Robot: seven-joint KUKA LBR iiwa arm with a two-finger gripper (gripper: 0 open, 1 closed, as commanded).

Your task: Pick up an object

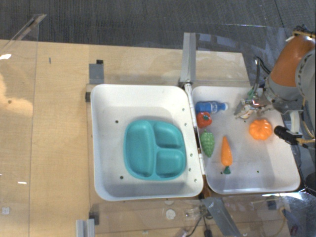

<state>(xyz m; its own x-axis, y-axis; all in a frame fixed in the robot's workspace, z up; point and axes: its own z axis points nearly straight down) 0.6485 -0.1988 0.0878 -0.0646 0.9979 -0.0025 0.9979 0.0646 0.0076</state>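
Right bin contents, near to far: carrot, green bumpy fruit, small orange pumpkin, red tomato-like piece, blue bottle at the far wall. Gripper hangs over the bin's far right, just beside the pumpkin, nothing between its fingers; spread or clenched, cannot tell. Looks like approach stage, no grasp yet. Pumpkin is the closest target: next move needs a shift over it, then a descent. Left bin holds a teal divided tray, out of the way.
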